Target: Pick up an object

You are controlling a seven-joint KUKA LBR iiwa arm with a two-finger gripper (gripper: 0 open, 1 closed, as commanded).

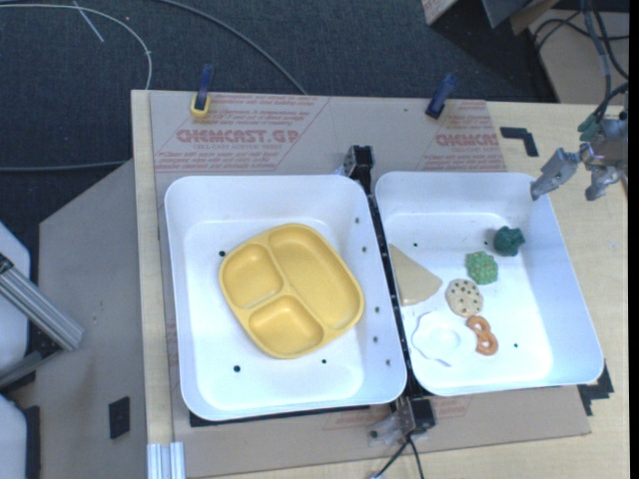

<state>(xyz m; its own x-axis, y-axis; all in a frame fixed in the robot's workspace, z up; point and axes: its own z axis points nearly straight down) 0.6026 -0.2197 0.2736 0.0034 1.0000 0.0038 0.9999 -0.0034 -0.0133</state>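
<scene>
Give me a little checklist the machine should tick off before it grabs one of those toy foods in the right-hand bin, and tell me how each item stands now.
1. Pieces lie in the right bin: ok.
2. Claw over a piece: not ok, it is at the bin's far right rim.
3. Claw open: cannot tell.
4. Dark green piece has room around it: ok.
5. Cookie and orange pretzel apart: cannot tell, they lie very close.
6. Yellow tray out of the way, in the left bin: ok.

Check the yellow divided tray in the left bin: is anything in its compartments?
Empty. The yellow divided tray lies flat in the left bin, and all three compartments show bare yellow floor.
</scene>
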